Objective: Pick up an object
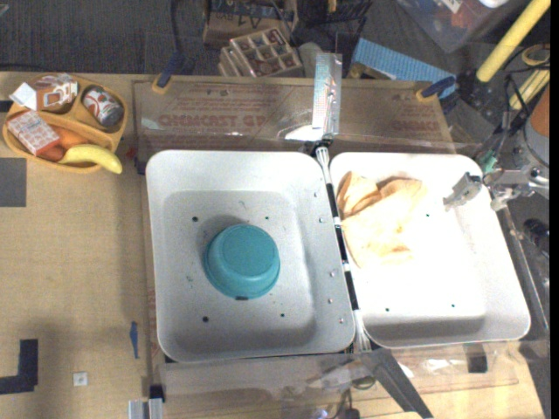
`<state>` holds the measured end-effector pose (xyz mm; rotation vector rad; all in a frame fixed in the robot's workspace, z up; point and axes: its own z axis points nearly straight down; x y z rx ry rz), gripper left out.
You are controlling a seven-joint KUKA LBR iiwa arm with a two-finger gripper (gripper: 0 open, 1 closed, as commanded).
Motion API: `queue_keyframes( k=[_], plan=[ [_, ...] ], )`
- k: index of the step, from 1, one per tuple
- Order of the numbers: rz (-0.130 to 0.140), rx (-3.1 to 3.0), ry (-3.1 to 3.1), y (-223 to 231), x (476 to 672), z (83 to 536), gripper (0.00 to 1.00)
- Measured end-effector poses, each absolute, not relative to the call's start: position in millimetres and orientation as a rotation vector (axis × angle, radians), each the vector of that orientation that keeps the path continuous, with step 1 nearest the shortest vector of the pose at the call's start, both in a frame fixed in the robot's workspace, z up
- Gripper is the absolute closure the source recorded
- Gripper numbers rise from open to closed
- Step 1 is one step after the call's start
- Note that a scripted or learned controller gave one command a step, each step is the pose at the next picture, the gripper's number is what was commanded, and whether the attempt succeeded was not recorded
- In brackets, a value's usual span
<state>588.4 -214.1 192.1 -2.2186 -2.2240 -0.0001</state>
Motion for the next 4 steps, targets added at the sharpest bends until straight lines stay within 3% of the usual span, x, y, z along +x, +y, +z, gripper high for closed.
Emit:
queue_keyframes(
  k=[1, 2, 3, 4],
  plan=[
    [-0.001, -2.101, -2.337, -133.3, 578.7, 95.0, 0.00],
    [-0.001, -2.025, -2.407, -173.1, 626.6, 92.6, 0.00],
    [-0.005, -1.685, -2.662, -147.9, 628.1, 89.9, 0.00],
    [-0.007, -1.652, -2.684, -121.0, 602.5, 90.1, 0.00]
  ],
)
